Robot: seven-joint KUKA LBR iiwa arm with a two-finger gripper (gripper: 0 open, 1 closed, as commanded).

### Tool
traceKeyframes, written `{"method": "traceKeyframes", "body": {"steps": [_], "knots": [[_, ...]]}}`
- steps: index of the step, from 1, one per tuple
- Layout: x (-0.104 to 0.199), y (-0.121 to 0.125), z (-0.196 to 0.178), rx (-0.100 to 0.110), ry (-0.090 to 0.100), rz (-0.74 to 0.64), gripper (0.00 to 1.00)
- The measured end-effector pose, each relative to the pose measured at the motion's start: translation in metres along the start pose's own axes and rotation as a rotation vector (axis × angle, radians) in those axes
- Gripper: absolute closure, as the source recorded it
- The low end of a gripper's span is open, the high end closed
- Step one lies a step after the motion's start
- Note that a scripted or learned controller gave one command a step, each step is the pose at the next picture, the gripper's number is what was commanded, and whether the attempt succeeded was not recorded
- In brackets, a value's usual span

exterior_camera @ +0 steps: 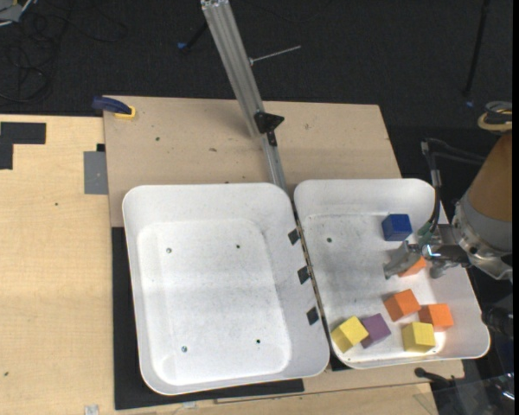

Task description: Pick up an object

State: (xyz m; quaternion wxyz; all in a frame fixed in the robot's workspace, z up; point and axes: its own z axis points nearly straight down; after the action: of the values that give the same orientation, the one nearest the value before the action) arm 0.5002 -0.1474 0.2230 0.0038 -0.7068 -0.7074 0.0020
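While metal pincer (404,260) touches orange cube (414,266), blue cube (396,226) near

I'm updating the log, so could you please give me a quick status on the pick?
Pincer low in right bin, over an orange block. Grip unclear. Blue block close behind; other blocks nearer the front.

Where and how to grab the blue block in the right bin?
Take the blue block across two opposite flat side faces, coming straight down. It sits flat and apart from the other blocks, but near the right bin's back wall, so that side looks tighter.
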Motion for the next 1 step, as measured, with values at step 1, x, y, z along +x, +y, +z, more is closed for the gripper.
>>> {"method": "traceKeyframes", "body": {"steps": [1], "knots": [[-0.0012,0.0007,-0.0023,-0.005,-0.001,0.003,0.0]]}}
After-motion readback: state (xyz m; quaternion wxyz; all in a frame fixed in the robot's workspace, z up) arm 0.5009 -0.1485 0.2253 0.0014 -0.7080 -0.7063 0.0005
